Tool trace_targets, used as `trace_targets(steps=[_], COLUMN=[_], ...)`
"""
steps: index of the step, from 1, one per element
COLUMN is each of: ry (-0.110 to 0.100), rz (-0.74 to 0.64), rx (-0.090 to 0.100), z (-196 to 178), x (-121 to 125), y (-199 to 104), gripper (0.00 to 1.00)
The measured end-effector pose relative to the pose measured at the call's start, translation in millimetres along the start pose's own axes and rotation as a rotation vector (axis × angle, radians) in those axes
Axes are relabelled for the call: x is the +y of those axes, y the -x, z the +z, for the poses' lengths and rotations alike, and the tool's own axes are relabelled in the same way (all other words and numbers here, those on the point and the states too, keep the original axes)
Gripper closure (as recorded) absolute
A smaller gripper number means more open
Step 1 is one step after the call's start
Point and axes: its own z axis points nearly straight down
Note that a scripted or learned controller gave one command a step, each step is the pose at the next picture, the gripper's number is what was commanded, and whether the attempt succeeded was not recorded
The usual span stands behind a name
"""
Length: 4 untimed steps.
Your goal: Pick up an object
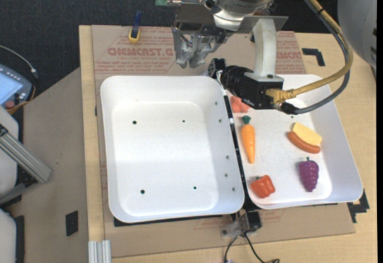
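Observation:
My gripper (192,55) hangs over the cardboard just behind the back rim of the left bin (119,136), well above the surface. Nothing shows beneath it. The right bin (341,154) holds the toy foods: an orange carrot (248,143) near the divider, a red pepper (262,186) at the front, purple grapes (309,174) at the front right, and an orange-and-yellow wedge (306,137) at the right. A pink-red piece (239,104) lies at the back, partly hidden under a black device.
A black device (251,85) with a yellowish cable (326,79) juts over the right bin's back left corner. A small yellow and blue clamp (135,28) sits on the cardboard at the back left. Grey equipment (15,136) stands beyond the bench's left edge.

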Motion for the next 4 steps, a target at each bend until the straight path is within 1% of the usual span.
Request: trace_targets(steps=[1,2,3,4], ry=[-0.009,-0.001,-0.008,-0.009], rz=[0.001,0.001,0.002,0.006], rx=[-0.004,-0.001,-0.003,-0.005], z=[32,11,19,83], x=[-14,-3,-11,52], y=[4,0,1,1], gripper=[1.0,1.0,1.0,1.0])
